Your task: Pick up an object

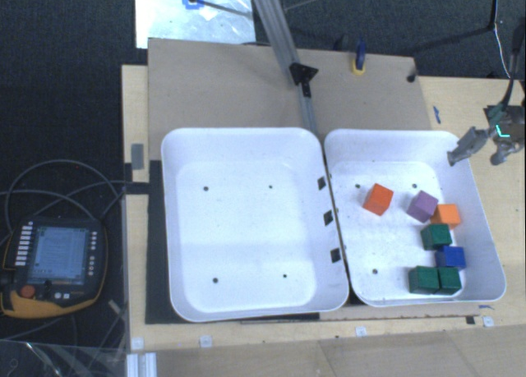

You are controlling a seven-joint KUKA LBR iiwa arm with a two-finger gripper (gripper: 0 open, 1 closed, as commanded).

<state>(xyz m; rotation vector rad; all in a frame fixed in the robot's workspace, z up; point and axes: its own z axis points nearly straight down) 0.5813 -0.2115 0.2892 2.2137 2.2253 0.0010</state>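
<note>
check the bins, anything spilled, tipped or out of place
Nothing stands out. Every block sits inside the right bin, clustered toward its right side; the orange block lies apart from the rest. The gripper is at that bin's upper right corner, holding nothing.

No text, label or number can be read on anything here.

Two bins (246, 141) — seven blocks (378, 199): two orange, three green, purple, blue.
</note>
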